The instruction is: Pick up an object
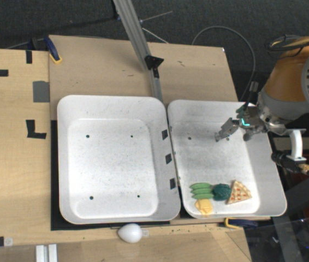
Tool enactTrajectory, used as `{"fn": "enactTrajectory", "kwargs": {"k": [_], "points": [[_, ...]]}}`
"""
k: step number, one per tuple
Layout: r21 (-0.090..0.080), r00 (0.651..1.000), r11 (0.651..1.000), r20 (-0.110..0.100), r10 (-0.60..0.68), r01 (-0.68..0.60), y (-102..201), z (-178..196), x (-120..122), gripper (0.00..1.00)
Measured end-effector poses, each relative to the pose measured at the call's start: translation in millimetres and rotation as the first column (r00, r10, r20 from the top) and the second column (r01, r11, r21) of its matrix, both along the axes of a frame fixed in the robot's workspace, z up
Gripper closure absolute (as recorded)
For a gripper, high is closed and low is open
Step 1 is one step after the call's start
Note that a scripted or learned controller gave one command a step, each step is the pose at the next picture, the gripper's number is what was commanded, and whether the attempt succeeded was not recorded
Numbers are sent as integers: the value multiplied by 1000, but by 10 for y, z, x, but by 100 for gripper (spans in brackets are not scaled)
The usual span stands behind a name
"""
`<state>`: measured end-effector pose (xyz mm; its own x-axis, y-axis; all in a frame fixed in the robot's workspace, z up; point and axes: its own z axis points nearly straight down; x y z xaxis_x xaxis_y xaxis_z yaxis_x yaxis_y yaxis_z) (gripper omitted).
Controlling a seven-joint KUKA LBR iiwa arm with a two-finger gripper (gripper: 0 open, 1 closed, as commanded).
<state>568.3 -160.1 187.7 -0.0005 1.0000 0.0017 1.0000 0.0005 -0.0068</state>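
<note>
Four small toys lie bunched at the near edge of the right bin (pixel 263 162): green pods (pixel 201 189), a dark green lump (pixel 220 190), a yellow piece (pixel 203 205) and a pizza slice (pixel 239 192). My end effector (pixel 234 131) hangs well apart, fingers spread, holding nothing. Because they touch, I might nudge neighbours or pinch two.

Bench (pixel 198 70) bears 2 bins (pixel 111 157).
</note>
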Motion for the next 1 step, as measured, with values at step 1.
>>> {"fn": "enactTrajectory", "kwargs": {"k": [1], "points": [[-1,1000,1000,5,1,-1,0,27,12,0]]}}
